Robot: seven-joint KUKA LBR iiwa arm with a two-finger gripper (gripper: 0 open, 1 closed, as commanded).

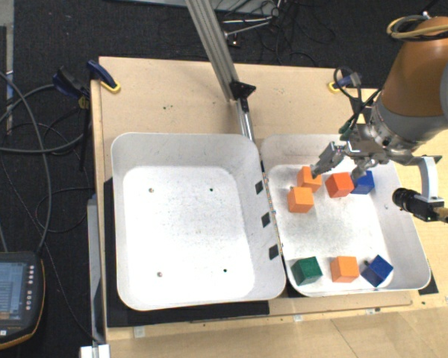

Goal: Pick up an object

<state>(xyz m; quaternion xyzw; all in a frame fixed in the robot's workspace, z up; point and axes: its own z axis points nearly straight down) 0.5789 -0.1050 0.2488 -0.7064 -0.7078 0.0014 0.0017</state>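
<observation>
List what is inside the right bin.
Right bin: four orange blocks, two blue blocks, one green block. The gripper covers part of the upper cluster.

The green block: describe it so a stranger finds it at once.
Look in the right-hand white bin, along its near edge, where three blocks sit in a row. The green block is the leftmost, beside an orange block and a blue block. It is the sole green one.

Matt pale wooden tabletop bearing two smooth white plastic bins, left and right, both finely speckled; matt solid-coloured blocks, e.g. green; brushed metal rail; arm with glossy orange band.
</observation>
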